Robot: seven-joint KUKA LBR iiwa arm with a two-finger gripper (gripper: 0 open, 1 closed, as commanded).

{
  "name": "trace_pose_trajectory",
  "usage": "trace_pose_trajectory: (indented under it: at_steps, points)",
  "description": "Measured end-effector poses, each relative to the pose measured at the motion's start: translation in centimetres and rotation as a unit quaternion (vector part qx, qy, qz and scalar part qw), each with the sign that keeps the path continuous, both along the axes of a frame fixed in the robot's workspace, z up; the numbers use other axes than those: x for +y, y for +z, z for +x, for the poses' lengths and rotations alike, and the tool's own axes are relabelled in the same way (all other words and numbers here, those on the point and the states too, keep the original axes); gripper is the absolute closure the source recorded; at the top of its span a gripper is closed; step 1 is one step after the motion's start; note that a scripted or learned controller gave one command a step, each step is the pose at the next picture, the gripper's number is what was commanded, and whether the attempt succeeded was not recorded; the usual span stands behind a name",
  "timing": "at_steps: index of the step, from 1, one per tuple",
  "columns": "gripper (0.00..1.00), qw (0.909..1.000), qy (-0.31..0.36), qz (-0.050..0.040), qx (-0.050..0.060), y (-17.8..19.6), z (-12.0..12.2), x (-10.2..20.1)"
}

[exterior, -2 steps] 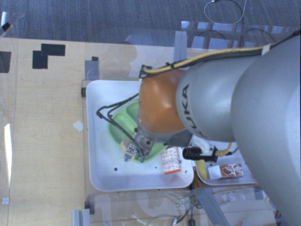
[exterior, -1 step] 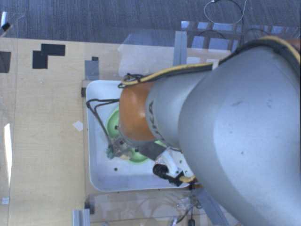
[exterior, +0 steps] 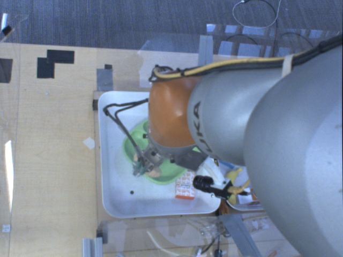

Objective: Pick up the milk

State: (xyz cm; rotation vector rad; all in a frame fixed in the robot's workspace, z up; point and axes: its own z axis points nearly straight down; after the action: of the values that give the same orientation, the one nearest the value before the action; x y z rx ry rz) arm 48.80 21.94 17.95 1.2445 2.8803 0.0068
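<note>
Grey arm (exterior: 289, 138) sits closest to the lens and fills the right half of the view, reaching in from the right. Its orange band (exterior: 169, 114) lies above the wrist, over the upper middle of the left white bin (exterior: 115, 197). A thin black cable (exterior: 115, 113) loops out from the wrist to the left, over the bin's upper left corner.

The claw (exterior: 143, 168) points down and left below the band, low over a green plate (exterior: 130, 146) in the middle of that bin. Claw tip is over the plate's lower left part. Cannot tell whether the claw is apart or together: too small and blurred at the tip. Nothing can be made out in its grip.

Milk carton (exterior: 185, 188): small, white with red-orange print, lying in the left bin near the front wall, toward the right corner. It is just beside the plate's lower right edge and apart from the claw, to the claw's right and a little nearer the camera.

Second bin (exterior: 242, 208) is mostly hidden under the arm, with a bit of its front rim showing. A yellow item (exterior: 236, 174) shows in it; its kind is unclear.

The worktop (exterior: 48, 159) is pale wood, with black tape marks (exterior: 53, 63) at its upper left. Blue-grey carpet (exterior: 107, 9) runs along the top.
</note>
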Motion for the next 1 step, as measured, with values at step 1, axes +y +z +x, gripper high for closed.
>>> trace_pose_trajectory:
  at_steps: [1]
  points:
    - [1.00,0.9940,0.108,0.0050,-0.015,-7.92,0.83,1.03]
